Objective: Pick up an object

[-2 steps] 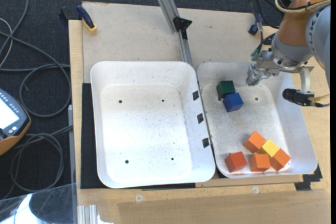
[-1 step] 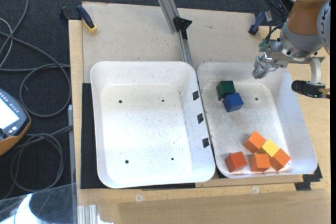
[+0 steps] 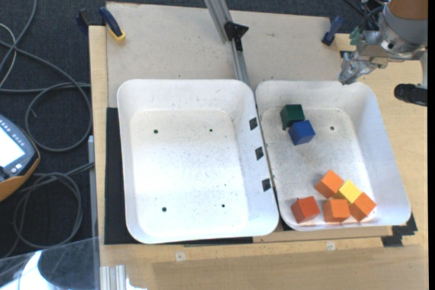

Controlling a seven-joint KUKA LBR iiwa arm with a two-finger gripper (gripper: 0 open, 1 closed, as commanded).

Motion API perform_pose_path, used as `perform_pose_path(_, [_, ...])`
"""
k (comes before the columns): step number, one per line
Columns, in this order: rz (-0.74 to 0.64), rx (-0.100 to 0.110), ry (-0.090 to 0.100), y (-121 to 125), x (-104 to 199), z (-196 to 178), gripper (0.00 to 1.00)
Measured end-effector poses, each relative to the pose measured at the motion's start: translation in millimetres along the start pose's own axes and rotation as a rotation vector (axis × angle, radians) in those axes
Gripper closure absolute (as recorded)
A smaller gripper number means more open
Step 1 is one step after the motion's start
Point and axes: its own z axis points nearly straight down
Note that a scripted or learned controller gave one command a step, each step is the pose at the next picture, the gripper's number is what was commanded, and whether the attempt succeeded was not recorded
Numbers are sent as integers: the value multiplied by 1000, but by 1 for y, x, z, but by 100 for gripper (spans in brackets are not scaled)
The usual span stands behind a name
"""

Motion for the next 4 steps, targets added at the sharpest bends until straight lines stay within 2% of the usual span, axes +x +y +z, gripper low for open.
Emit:
perform_pose_path(1, [0,5,1,1,0,-10,100])
perform_pose_path(2, [-3,11,4,-15,41,-15,100])
perform_pose_path(4, [-4,14,6,-50,152,2,100])
